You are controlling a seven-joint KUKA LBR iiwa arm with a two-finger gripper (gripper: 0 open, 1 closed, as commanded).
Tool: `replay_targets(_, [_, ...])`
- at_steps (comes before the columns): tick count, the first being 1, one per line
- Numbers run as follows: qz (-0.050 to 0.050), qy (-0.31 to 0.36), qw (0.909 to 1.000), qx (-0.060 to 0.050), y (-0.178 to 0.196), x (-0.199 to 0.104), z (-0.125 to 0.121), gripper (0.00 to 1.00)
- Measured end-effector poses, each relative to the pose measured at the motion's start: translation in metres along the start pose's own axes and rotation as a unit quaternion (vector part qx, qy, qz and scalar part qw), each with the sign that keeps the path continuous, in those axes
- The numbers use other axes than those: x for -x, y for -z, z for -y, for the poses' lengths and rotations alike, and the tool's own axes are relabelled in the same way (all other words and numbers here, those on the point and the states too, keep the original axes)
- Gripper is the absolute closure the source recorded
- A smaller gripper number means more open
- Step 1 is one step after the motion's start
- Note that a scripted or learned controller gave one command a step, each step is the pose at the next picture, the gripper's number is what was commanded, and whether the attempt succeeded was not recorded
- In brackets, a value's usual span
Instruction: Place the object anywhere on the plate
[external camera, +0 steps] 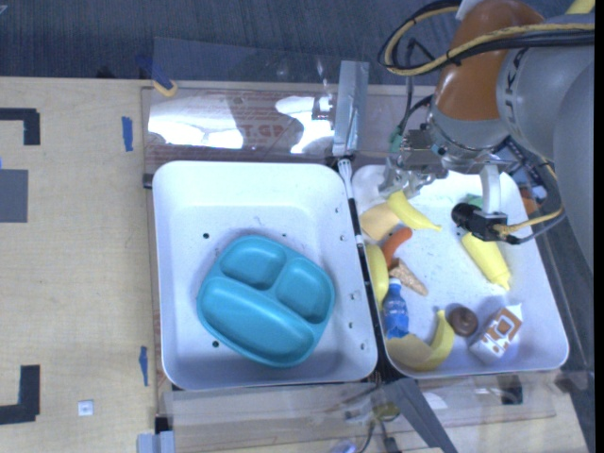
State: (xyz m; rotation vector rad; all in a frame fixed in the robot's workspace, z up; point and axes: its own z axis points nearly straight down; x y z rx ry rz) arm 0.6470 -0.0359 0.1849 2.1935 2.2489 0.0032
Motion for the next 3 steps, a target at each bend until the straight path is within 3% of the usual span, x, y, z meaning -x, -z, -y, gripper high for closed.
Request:
replay_targets(1, [-0.001, -0.035, 0.9994, -0.002, 0.0, -0.06, 0.051, 1.0])
replay_targets(2, [0.0, 0.072, 0.9974, -0.002, 0.0, -0.092, 0.113, 1.0])
replay_targets(3, [0.0, 0.071, 0.9975, -0.002, -0.001, -0.092, 0.113, 0.0])
